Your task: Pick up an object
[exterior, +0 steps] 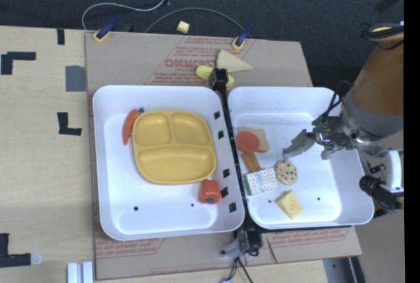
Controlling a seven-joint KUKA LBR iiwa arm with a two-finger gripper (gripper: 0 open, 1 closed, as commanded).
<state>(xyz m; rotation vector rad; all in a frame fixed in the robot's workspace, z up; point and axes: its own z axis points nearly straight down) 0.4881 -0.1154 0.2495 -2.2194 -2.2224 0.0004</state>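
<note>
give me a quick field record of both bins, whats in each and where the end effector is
left bin: yellow divided plate, orange carrot by its left edge, small red-orange piece at its lower right
right bin: red round slice, tan stick, green-white packet, cookie, yellow wedge
end effector: over right bin, just above-right of cookie, holding nothing visible
outside bins: yellow pieces on cardboard

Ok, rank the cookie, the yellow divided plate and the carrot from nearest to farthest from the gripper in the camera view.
Measured from the gripper, over the right bin:
1. The cookie, just below the gripper in the right bin.
2. The yellow divided plate, in the middle of the left bin.
3. The carrot, by the plate's far left edge in the left bin.
</note>
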